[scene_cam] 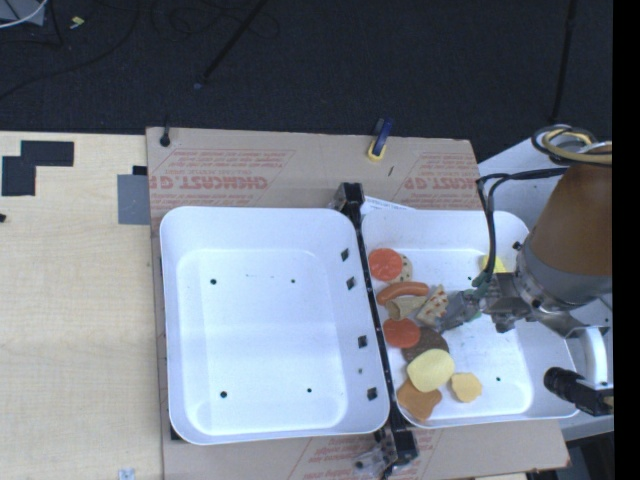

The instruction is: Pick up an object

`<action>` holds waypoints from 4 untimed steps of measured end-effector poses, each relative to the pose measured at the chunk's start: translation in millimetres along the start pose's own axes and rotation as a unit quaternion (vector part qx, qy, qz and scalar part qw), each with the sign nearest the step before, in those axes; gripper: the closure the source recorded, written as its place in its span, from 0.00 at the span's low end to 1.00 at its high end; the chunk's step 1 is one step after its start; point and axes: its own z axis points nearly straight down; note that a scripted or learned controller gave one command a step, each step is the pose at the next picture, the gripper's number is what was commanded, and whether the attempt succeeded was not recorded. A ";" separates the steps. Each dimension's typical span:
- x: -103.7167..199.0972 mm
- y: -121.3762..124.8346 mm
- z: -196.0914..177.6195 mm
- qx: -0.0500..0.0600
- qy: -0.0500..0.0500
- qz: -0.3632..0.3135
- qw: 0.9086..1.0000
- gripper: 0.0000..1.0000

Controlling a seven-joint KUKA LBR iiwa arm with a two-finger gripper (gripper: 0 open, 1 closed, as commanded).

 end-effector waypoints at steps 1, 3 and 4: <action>26.0 76.6 128.0 -0.006 -0.004 -0.002 1.000 0.00; -13.1 70.2 51.5 -0.001 -0.001 0.001 1.000 0.00; 11.7 145.3 110.7 -0.003 -0.001 -0.002 1.000 0.00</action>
